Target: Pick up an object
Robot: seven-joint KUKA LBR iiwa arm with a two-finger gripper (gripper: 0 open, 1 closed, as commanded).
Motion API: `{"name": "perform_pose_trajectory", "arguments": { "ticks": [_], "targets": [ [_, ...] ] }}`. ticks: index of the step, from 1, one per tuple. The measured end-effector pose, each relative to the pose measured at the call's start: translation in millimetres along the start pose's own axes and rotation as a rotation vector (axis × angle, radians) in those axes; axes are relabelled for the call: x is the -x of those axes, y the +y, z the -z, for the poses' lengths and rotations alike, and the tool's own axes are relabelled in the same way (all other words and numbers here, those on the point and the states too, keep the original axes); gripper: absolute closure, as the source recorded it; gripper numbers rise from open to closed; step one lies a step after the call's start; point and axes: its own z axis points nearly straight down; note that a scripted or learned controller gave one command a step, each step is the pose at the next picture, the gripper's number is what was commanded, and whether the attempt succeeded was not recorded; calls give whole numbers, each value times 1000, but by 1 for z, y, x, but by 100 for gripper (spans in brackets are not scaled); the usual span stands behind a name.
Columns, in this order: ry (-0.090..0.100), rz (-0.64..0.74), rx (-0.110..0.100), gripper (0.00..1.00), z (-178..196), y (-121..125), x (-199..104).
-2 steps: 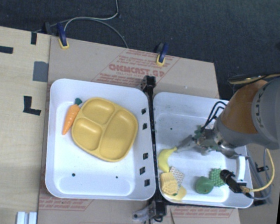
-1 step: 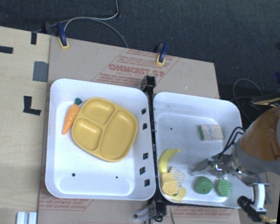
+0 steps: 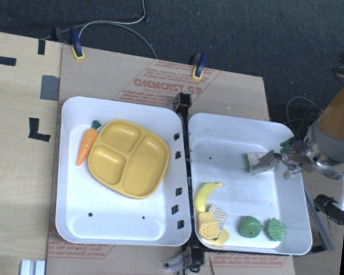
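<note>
My gripper (image 3: 263, 165) reaches in from the right, low over the upper right part of the right bin (image 3: 242, 121). A small green and grey object (image 3: 252, 159) lies at its tip, touching or nearly touching it. A yellow banana (image 3: 205, 193) lies left of centre in that bin. Below the banana sits a yellow waffle-like piece (image 3: 209, 227). A round green fruit (image 3: 249, 227) and a bumpy green object (image 3: 275, 229) rest near the bin's front right corner.
The left bin (image 3: 111, 229) holds a yellow divided plate (image 3: 129, 158) and an orange toy carrot (image 3: 86, 144) by its left wall. Black clips (image 3: 182, 102) join the bins along the middle. Both bins stand on a cardboard sheet (image 3: 160, 82).
</note>
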Motion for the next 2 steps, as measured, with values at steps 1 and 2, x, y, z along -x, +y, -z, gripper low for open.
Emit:
{"name": "perform_pose_trajectory", "arguments": {
  "ticks": [1,2],
  "targets": [
    [2,0,-4,0,-84,55,-12],
    [0,-1,-4,0,-105,41,39]
  ]
}}
